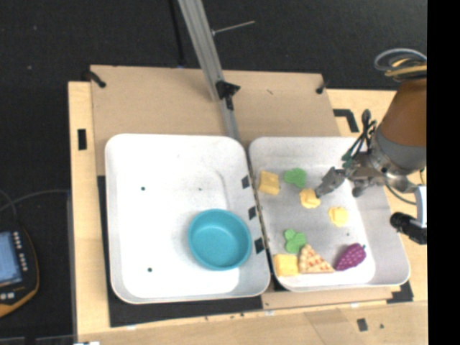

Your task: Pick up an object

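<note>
Right bin (pixel 381 264), on bench (pixel 180 99): yellow blocks (pixel 269 184) far-left, (pixel 310 199) centre, (pixel 338 215) right of centre, (pixel 285 265) near-left; green pcs (pixel 295 177) far, (pixel 293 240) near; waffle wedge (pixel 313 259) & purple grapes (pixel 350 256) along near edge. Left bin (pixel 144 164): blue bowl (pixel 219 238), near-right corner. Gripper (pixel 327 184) low over right bin, just beside centre yellow block; fingers' gap — cannot tell. Nothing seen between fingers.

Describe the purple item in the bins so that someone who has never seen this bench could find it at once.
Start at the right-hand white bin, the one that the arm reaches over. Go to its near right corner, where the purple grape bunch lies just right of the pizza slice. It is the sole purple thing among yellow and green pieces.
</note>
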### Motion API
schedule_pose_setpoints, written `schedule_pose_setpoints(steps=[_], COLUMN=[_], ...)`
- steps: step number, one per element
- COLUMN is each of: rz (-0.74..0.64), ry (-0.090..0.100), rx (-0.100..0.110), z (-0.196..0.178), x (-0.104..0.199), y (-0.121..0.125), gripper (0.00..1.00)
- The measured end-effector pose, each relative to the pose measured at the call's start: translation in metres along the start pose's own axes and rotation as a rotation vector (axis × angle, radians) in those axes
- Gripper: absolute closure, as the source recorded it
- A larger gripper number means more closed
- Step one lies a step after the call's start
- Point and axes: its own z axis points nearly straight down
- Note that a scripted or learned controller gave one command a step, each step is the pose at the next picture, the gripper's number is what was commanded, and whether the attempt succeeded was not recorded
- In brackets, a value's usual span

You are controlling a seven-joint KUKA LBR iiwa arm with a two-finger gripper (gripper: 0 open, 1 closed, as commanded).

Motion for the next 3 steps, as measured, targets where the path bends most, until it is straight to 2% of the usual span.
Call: schedule_pose_setpoints(steps=[1,2,3], rz=[0.001,0.004,0.004], ry=[0.000,-0.002,-0.003], rx=[0.000,0.006,-0.003], z=[0.000,0.063,0.099], x=[0.000,-0.003,-0.004], y=[0.000,0.002,0.004], gripper=[0.00,0.00,0.00])
